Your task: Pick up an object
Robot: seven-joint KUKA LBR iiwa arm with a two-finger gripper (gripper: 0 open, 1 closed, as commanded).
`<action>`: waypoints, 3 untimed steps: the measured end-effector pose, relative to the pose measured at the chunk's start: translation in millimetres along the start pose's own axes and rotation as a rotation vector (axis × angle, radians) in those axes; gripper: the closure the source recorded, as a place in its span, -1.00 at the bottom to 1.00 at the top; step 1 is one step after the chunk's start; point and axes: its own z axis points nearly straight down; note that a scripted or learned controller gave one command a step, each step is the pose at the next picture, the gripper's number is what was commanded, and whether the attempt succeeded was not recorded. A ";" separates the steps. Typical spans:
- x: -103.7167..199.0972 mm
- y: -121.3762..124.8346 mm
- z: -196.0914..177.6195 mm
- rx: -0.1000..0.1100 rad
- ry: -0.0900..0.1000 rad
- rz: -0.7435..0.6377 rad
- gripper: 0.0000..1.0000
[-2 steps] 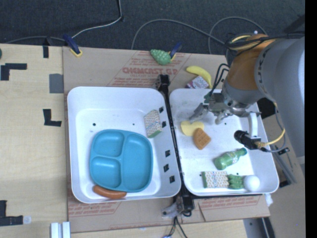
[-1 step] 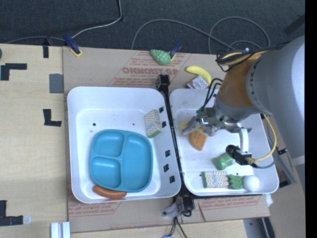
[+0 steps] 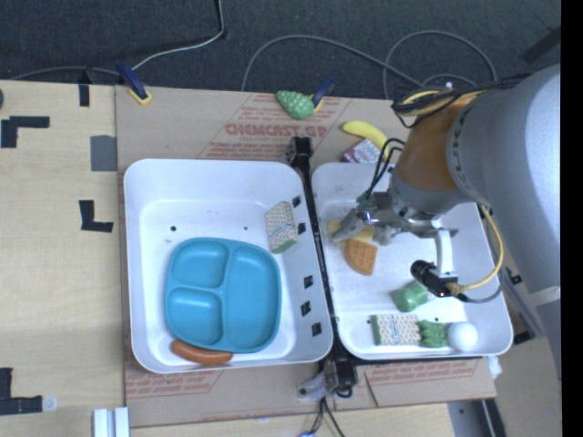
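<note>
A smooth blue divided plate (image 3: 223, 296) is lying in the left bin (image 3: 146, 194), with an orange sausage-shaped piece (image 3: 202, 353) resting against the plate's lower edge. A small speckled sponge block (image 3: 281, 226) is leaning near that bin's right wall. Above the bins, a bumpy green toy (image 3: 296, 104) and a yellow banana (image 3: 364, 133) are sitting on the cardboard. In the right bin (image 3: 492, 330), the gripper (image 3: 364, 223) is hovering right over a waffle-textured orange wedge (image 3: 361, 254); whether its jaws are apart or together I cannot tell, as the metal parts are blurring into one another. A green block (image 3: 410, 295) is lying lower down, and a patterned flat packet (image 3: 395, 330), a knobbly green piece (image 3: 434, 335) and a white ball (image 3: 464, 336) are lining the bottom wall.
</note>
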 end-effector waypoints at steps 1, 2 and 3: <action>1.2 -3.9 -0.3 -0.003 -0.001 0.000 -1.00; 0.0 -19.1 -0.5 -0.003 -0.001 0.000 -1.00; -5.9 -14.9 -0.2 0.000 0.003 -0.002 -1.00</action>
